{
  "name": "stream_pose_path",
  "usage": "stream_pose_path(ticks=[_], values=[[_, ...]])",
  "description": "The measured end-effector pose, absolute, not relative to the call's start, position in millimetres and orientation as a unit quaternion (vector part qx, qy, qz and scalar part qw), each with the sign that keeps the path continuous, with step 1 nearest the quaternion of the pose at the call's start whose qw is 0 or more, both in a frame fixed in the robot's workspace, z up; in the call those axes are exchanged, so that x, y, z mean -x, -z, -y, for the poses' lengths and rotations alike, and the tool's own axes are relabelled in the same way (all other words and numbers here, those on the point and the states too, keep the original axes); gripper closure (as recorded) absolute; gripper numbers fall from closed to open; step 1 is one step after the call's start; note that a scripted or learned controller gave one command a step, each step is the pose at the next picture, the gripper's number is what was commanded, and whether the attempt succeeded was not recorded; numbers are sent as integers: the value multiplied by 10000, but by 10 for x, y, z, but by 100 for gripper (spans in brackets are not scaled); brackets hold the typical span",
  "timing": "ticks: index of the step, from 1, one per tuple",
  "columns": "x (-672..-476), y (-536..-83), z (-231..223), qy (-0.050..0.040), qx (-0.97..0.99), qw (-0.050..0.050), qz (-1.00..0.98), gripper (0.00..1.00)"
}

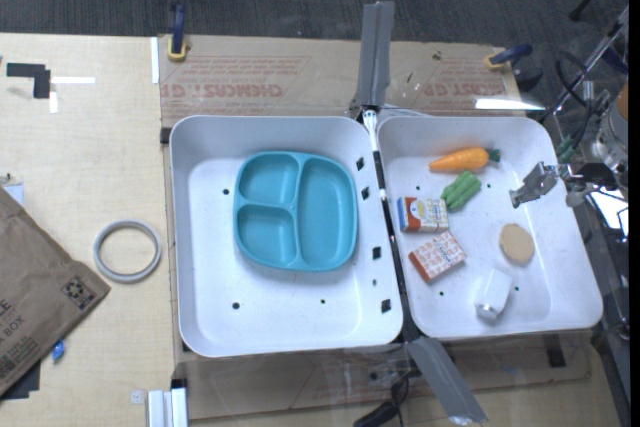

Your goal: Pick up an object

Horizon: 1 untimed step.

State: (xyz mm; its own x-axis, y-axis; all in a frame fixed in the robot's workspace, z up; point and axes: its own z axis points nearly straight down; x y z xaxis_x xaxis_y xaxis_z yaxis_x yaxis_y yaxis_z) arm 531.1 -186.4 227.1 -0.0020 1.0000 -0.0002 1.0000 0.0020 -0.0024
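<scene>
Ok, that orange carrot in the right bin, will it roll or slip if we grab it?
The carrot looks smooth and tapered, so it may slip toward its thin end when squeezed. Its rounded body lies flat on the right bin, so a sideways nudge could roll it. It looks like a toy, probably light.

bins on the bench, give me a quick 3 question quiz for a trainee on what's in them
1. True or false: the blue divided plate lies in the left bin.
2. Which item lies nearest the gripper?
A. the carrot
B. the round tan disc
C. the roll of tape
3. Fill in: the green vegetable lies just below the ______ in the right bin.

Key
1. True.
2. B. The disc lies just below the gripper; the carrot is a bit farther, and the tape sits on the bench outside both bins.
3. Carrot.
</scene>
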Motion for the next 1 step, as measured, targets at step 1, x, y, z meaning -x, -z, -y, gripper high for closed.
stream_pose_path(ticks=[1], values=[[-5291,-1016,2017,-2,7554,0,6552,0]])
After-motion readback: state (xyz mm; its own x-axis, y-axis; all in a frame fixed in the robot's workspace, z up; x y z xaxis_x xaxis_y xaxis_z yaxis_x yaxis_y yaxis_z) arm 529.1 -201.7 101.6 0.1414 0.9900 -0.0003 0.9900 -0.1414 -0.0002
